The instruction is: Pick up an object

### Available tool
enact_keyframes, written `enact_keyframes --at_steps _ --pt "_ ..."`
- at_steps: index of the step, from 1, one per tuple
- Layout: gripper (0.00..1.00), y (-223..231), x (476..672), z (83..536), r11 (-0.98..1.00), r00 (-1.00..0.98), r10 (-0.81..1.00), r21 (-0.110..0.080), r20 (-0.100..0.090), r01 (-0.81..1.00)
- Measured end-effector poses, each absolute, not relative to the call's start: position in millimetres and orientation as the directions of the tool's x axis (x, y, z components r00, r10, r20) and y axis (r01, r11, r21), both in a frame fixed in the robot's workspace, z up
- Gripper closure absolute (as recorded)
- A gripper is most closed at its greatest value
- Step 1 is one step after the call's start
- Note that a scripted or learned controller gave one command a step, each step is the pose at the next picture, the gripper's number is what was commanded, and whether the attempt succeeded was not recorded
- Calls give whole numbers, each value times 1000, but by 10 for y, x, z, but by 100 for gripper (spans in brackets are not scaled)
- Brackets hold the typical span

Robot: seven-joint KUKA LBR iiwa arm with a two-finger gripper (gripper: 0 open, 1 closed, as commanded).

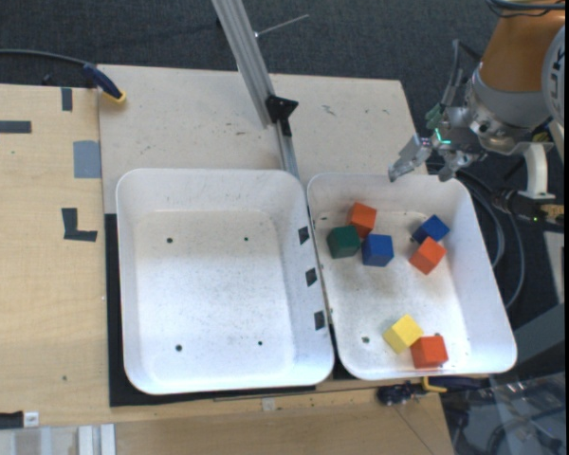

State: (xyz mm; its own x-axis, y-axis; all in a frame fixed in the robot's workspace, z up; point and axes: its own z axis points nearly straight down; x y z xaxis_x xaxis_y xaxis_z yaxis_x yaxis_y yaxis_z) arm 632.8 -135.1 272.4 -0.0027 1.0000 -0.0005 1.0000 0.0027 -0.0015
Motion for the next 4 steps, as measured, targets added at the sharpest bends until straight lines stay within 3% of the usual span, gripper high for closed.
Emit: enact_keyframes --at_steps 3,4 --pt "0 -1194 6209 1311 2 -2 1000 -6 0 1000" --pt "100 -1194 6220 1441 2 -2 1000 -2 0 1000"
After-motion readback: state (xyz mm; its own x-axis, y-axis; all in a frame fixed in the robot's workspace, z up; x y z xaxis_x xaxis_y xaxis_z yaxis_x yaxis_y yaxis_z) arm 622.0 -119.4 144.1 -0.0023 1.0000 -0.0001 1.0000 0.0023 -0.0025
